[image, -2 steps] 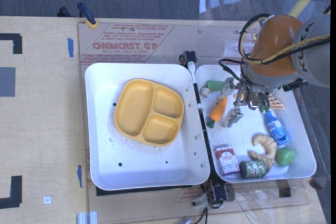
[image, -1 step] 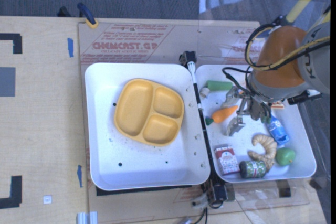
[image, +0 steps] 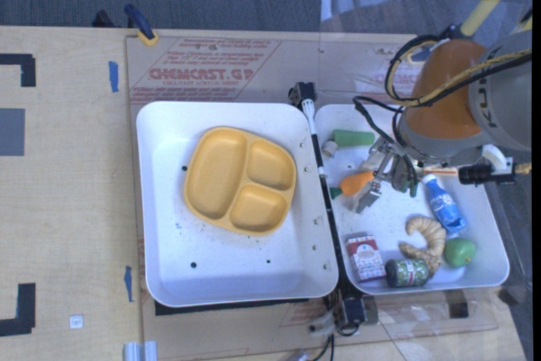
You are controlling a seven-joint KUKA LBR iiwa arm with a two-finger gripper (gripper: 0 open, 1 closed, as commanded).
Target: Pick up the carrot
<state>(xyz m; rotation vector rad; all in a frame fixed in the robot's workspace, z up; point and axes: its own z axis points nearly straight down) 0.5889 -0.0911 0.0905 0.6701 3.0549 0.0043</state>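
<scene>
Right bin, near edge: a red box and a green can lying side by side, with a croissant just behind the can and a green apple toward the near right corner. A blue bottle lies along the right edge; a green tube lies at the far left corner. The carrot lies near the bin's left edge, midway along it. The gripper is lowered over the carrot's right end, its metal fingers slightly parted and touching it; whether they grip it cannot be told. Left bin: a yellow three-part plate sits at the centre, slightly toward the far edge.
</scene>
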